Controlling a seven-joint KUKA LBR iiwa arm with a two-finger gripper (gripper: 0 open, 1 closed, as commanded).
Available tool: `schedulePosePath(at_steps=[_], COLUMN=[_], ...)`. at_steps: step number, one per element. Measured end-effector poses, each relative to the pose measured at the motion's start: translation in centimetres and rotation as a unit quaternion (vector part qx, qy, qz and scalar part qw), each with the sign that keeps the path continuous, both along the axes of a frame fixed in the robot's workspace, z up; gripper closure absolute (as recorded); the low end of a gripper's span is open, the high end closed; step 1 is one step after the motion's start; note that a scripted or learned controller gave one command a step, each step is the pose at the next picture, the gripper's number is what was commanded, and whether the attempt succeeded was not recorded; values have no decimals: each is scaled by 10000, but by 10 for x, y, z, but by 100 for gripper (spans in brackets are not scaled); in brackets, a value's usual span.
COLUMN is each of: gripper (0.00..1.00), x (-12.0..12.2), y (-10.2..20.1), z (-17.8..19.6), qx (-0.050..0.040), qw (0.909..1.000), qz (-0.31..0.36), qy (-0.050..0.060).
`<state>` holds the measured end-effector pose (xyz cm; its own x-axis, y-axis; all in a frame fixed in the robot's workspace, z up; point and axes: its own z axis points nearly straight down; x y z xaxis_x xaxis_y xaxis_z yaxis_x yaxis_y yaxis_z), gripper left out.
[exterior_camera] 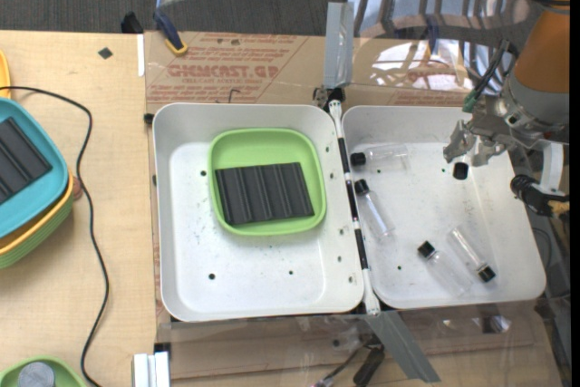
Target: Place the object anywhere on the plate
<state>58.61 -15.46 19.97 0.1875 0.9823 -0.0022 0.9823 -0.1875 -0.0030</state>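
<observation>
Two shallow white bins sit side by side at centre frame. The left bin (181,222) holds a green plate (267,149) with a dark ribbed insert. The right bin (507,222) holds four clear vials (373,211) with black caps, scattered. At upper right, the gripper (464,160) hangs over this bin; whether it grips anything cannot be told.

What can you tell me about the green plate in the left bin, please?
The green plate is a squarish dish with rounded corners and a raised rim, plastic by its look. It lies flat in the upper middle of the left bin, resting on the bin's floor. A dark ribbed rectangular mat covers most of its well, tilted slightly. Nothing else lies on it, and the end effector is over the right bin.
</observation>
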Motion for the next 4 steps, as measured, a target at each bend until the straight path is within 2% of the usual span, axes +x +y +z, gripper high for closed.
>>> schedulePosePath(at_steps=[1,2,3,4], gripper=[0,0,0,0], x=[0,3,18,62], y=[0,-44,-30,-54], z=[0,118,212,240], qx=[0,-5,-9,-15], qw=[10000,9923,9610,9049], qz=[-1,-1238,-2766,-4256], qy=[-2,-3,2,7])
